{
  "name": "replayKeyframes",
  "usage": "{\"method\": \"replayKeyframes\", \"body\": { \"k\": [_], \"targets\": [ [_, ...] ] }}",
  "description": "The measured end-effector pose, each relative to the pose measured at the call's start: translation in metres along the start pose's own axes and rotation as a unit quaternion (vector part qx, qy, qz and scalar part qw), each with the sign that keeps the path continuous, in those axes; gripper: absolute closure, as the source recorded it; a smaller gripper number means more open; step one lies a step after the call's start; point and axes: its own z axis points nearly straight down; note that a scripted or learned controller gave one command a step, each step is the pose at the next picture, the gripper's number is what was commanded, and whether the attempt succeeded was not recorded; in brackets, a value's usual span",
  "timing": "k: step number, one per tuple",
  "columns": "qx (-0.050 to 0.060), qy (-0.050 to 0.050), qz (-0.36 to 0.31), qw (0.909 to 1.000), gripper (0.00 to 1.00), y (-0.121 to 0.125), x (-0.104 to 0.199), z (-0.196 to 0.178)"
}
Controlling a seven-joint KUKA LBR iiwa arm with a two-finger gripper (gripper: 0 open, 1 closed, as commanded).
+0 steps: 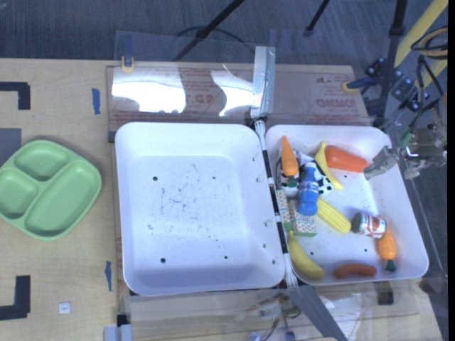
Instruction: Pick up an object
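Grey two-finger gripper hovers at right white plastic bin rim, finger state unclear; toy food untouched, orange plastic pepper nearest; pick pending.

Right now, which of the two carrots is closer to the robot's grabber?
The carrot by the right bin's near right corner, beside the little can. The gripper sits at that bin's right rim; the other carrot lies against the left wall, farther off.

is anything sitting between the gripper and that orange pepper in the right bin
Nothing visible does. The gripper hangs at the right bin's upper right edge, and the orange pepper lies just to its left with bare bin floor around that side. The banana lies on the pepper's far side, out of the way.
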Motion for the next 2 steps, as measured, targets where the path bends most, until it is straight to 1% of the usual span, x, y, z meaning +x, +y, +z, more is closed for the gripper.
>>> {"method": "replayKeyframes", "body": {
  "k": [1, 2],
  "targets": [
    [0.0, 0.001, -0.108, 0.9942, 0.0, 0.045, 0.005, 0.1],
    [0.0, 0.001, -0.175, 0.9847, 0.0, -0.057, 0.025, 0.125]
  ]
}}
